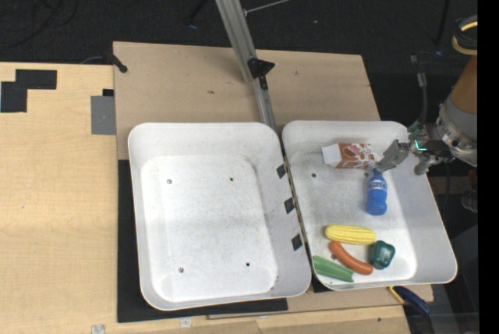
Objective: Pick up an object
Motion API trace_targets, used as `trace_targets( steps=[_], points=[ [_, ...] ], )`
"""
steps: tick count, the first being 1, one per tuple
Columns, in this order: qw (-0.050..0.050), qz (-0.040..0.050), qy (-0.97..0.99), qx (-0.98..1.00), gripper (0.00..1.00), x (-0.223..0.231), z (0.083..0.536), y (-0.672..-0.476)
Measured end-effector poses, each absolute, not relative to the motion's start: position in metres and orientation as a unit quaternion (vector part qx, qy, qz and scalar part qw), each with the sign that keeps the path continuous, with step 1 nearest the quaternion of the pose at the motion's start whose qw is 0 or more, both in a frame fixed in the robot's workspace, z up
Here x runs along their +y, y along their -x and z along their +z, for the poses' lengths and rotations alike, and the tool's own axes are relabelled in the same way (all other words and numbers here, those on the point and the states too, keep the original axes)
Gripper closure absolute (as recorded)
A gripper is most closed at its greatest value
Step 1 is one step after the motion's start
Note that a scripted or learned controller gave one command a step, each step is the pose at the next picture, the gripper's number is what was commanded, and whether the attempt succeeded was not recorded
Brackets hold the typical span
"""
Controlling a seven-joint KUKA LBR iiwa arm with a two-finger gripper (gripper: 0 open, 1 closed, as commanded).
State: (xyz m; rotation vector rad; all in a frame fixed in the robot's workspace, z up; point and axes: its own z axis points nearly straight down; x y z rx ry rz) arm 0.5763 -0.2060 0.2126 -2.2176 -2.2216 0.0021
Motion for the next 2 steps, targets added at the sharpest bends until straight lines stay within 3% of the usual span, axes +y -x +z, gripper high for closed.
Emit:
trace_targets(
  steps=[2],
  points=[
    [0.004, 0.0019, 0.706, -0.709, 0.00, -0.188, 0.099, -0.580]
  ],
)
